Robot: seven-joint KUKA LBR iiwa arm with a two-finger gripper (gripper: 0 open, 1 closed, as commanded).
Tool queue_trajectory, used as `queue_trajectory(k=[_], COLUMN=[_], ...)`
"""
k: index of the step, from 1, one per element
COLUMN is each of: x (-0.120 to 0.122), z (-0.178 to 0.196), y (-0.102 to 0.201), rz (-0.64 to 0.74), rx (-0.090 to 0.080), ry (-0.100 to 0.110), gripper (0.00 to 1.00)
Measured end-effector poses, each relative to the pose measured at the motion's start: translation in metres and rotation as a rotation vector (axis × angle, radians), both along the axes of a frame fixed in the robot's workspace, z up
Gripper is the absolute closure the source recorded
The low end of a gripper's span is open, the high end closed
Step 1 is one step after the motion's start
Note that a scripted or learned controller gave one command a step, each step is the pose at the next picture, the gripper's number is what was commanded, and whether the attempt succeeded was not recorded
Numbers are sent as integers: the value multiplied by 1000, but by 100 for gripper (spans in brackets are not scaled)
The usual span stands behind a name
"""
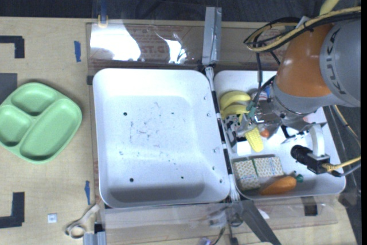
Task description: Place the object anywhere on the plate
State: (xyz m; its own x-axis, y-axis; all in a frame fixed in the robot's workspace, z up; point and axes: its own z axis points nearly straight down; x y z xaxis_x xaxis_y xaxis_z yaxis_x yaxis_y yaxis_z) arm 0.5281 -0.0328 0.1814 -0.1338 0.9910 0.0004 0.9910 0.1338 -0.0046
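The gripper (256, 119) is down inside the right bin (339, 182), just right of and below the banana (235, 101). The grey arm (312, 69) covers it from above, so I cannot tell whether the gripper is apart, together or clamped on anything.

The banana lies against the bin's left wall, towards the back. Just below it on the right is a yellow block (254, 139), tilted, very near the gripper. A small orange ball (265, 133) lies just beside that block. Straight below the banana is a small dark and white thing (231, 123), too cluttered to make out. Further below the banana lies a flat checked pad (259, 169), and beyond that a carrot (278, 185) lies along the front wall. These things are packed close around the gripper.

The plate (40, 123), green with three compartments, sits on the bench well to the left of the banana. The left bin (155, 140) lies between the banana and the plate, and the wall where the two bins meet runs just left of the banana. Everything that could be picked lies on the banana's side of that wall.
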Motion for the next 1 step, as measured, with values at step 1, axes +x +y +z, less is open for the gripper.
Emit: queue_trajectory(k=[1], x=[-40], z=[0], y=[52], rz=[174], rx=[1], ry=[2], gripper=[100])
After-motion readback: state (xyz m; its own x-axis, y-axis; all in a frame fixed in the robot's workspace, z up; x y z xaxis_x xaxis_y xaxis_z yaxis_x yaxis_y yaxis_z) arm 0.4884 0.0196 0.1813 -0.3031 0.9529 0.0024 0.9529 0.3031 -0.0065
